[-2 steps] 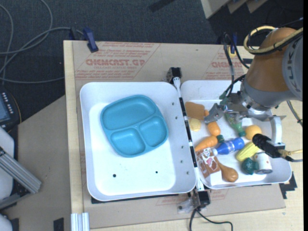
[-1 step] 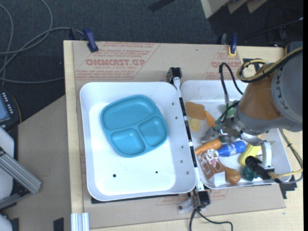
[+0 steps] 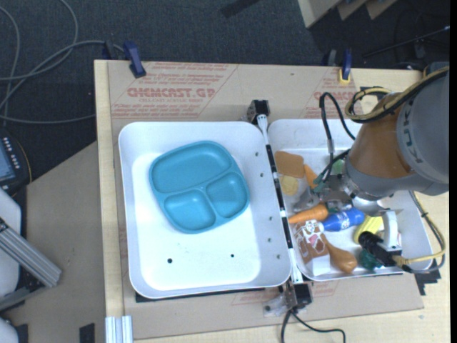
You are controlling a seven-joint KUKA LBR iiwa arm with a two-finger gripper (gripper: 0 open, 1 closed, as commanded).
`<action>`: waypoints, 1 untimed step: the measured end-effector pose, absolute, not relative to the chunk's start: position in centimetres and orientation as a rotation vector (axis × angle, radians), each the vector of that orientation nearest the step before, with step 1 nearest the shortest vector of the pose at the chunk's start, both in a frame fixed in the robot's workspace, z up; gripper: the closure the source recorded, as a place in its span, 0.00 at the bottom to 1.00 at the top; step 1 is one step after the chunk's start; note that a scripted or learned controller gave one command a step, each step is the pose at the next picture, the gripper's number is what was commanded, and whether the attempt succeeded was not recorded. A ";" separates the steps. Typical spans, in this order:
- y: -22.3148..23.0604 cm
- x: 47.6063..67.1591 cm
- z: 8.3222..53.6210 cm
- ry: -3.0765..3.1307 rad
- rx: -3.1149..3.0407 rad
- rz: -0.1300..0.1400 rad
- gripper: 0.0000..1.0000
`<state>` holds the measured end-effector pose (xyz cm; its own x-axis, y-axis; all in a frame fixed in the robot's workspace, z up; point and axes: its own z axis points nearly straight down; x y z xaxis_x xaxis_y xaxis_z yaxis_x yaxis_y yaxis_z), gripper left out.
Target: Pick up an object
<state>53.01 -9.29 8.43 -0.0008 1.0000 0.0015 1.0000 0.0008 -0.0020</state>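
Left bin (image 3: 136, 191) — shallow, white, seated on the desk (image 3: 178, 84). It holds one blue sectioned plate (image 3: 198, 186), lying flat toward the bin's 11 o'clock.

Right bin (image 3: 300, 131) — white, touching the left bin along the shared rim. Its clutter is the stock to pick from: a tan wedge (image 3: 289, 164) at 10 o'clock, an orange carrot-like piece (image 3: 308, 214) near the middle, a brown printed packet (image 3: 312, 239) at 7 o'clock, a tan rounded piece (image 3: 343, 259) at 6 o'clock, a blue bottle-shaped item (image 3: 341, 220) just beside the carrot, and a yellow item (image 3: 371, 226) at 4 o'clock.

Arm (image 3: 400, 156) — grey with an orange band, reaching in from 3 o'clock. The end effector (image 3: 330, 184) sits low over the pile, near the carrot; whether it is apart or together I cannot tell, the wrist hiding it.

Hazards, judged: the items touch and overlap, so a closing grip may catch two pieces, or skid off the rounded carrot. The dangling cable could snag on the rim.
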 end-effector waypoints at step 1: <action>-9.6 53.8 8.4 -2.223 -2.222 -0.001 0.00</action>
